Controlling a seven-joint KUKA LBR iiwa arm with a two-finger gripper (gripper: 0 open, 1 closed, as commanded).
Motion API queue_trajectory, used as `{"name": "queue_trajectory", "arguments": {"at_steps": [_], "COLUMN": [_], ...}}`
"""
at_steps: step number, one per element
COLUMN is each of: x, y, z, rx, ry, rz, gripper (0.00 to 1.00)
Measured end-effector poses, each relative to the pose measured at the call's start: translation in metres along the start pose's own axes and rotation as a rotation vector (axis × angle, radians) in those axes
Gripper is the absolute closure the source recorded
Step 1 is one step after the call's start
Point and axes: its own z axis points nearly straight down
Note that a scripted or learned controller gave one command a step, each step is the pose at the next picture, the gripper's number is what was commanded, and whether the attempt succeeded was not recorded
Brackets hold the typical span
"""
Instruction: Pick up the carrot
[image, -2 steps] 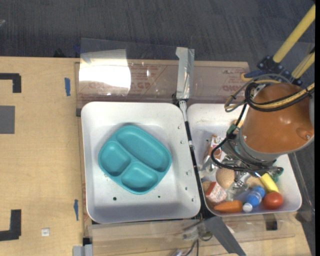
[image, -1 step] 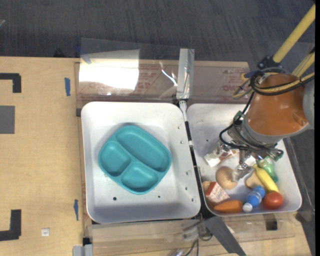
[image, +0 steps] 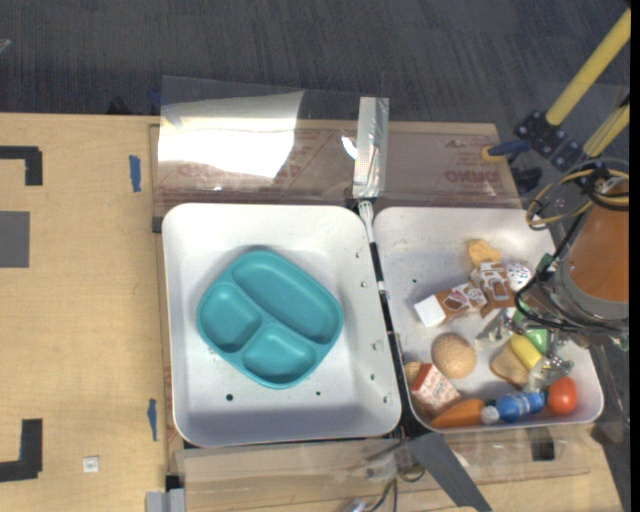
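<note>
The carrot (image: 458, 412) is a short orange piece lying flat along the front wall of the right bin (image: 400, 250), between a red box (image: 432, 386) and a blue bottle (image: 518, 406). My gripper (image: 522, 338) hangs over the right side of that bin, right of and behind the carrot, above a yellow and green toy (image: 524, 352). It sits low among the clutter, and the wrist and cables hide much of it. The orange band of the arm (image: 604, 256) is at the right edge.
The right bin also holds a bread roll (image: 453, 354), a red tomato (image: 562, 396), a white cube (image: 429, 311), small brown-and-white packets (image: 482, 290) and an orange piece (image: 483, 250). A teal divided plate (image: 268, 316) lies in the left bin (image: 190, 250).
</note>
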Motion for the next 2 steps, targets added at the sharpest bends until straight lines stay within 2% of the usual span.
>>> {"name": "queue_trajectory", "arguments": {"at_steps": [1,2], "x": [-0.0497,-0.0498], "y": [0.0544,0.0469], "z": [0.0325,0.0392], "rx": [0.04,0.017], "ry": [-0.033,-0.021], "rz": [-0.076,-0.165], "gripper": [0.0,0.0]}}
